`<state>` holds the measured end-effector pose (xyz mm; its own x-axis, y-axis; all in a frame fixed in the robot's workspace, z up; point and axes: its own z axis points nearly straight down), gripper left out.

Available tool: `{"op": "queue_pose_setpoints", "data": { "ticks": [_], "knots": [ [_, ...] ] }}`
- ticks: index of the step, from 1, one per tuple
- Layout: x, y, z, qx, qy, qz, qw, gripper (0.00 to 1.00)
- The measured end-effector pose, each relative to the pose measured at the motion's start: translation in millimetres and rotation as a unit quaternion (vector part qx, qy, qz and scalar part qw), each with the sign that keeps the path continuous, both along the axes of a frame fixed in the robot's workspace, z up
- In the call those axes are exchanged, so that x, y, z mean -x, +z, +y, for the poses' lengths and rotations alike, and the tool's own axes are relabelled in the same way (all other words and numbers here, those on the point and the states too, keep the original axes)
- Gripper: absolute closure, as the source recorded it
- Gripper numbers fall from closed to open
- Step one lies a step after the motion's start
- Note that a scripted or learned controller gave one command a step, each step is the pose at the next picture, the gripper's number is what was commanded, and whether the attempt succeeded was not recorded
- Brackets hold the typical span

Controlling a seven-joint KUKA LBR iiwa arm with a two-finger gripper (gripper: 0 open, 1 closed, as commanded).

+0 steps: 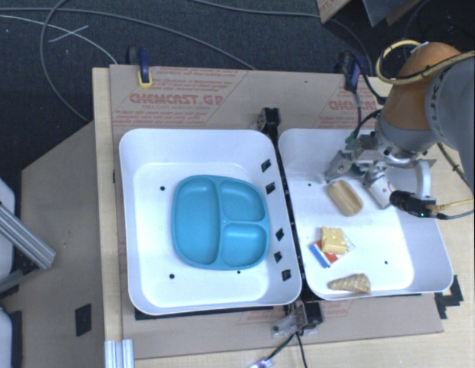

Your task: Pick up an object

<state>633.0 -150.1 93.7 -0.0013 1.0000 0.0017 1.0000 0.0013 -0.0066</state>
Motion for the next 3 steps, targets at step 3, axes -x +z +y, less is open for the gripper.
{"op": "queue_pose_setpoints", "data": {
  "ticks": [3],
  "knots": [
    [-11,111,2,0.0016,0.000,-0.007,1.0000,1.00]
  ]
}}
